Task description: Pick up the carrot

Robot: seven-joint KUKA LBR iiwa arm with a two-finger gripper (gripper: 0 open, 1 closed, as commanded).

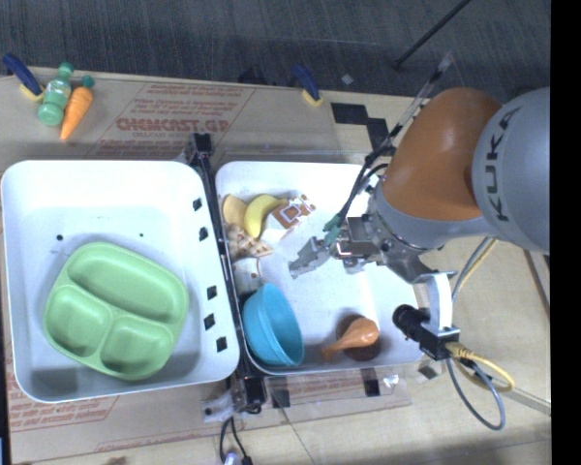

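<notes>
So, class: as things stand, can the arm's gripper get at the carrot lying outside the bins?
Probably, though not directly. The carrot lies in the open on the bench beyond the left bin, nothing covering it. The gripper hangs over the right bin, so it must cross both bins.

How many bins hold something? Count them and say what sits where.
2. The left bin holds a green divided plate. The right bin holds a banana, a blue bowl and an orange pear-shaped toy; the arm may hide more.
</notes>
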